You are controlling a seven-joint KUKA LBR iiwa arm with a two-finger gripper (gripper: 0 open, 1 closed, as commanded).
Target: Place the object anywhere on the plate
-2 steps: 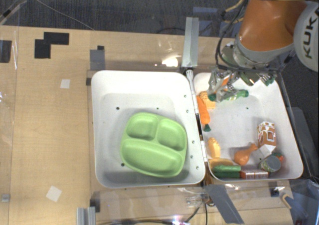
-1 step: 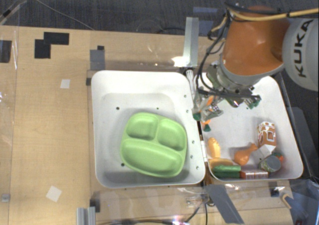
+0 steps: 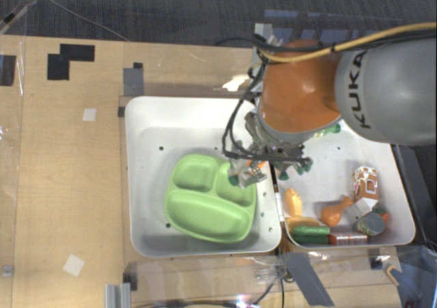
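Observation:
A light green divided plate (image 3: pixel 205 207) lies in the left white bin (image 3: pixel 147 163), with three compartments. My gripper (image 3: pixel 246 175) hangs under the orange wrist band (image 3: pixel 300 95), right over the plate's upper right compartment near the wall between the bins. A small greenish and grey shape sits at the gripper's tip, and a bit of orange shows just above it. The wrist hides much of the tip, so what the shape is stays unclear.
The right bin (image 3: pixel 403 221) holds several toy foods: a yellow-orange piece (image 3: pixel 293 201), a green cucumber-like piece (image 3: pixel 311 234), an orange pear shape (image 3: pixel 332 213), a white and orange carton (image 3: pixel 365 184) and a grey can (image 3: pixel 373 223). The arm covers that bin's back half.

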